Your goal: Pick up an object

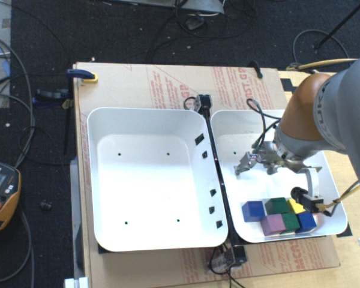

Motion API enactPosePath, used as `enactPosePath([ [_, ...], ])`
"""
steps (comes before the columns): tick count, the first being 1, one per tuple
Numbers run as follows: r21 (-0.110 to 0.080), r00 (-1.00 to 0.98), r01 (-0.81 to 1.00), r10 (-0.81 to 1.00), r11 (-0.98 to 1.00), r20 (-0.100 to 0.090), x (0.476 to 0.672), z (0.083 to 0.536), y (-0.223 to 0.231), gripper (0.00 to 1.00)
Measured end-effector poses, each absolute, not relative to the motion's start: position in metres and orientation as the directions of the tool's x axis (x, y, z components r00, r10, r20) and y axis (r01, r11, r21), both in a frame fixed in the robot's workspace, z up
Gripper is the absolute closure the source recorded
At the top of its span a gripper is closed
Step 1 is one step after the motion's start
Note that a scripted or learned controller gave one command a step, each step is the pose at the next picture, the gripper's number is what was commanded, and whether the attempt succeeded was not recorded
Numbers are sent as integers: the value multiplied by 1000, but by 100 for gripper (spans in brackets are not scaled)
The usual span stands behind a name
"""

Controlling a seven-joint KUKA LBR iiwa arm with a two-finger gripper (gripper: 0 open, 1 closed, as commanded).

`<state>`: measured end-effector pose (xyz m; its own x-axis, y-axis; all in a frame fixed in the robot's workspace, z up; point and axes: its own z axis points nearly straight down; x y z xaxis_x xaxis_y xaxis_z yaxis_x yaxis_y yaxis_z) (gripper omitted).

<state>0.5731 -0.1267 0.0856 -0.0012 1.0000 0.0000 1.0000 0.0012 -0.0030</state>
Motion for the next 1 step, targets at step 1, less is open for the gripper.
enactPosePath([
  [1,-2,8,1000,1000,-8,-2,498,91,-194,0],
])
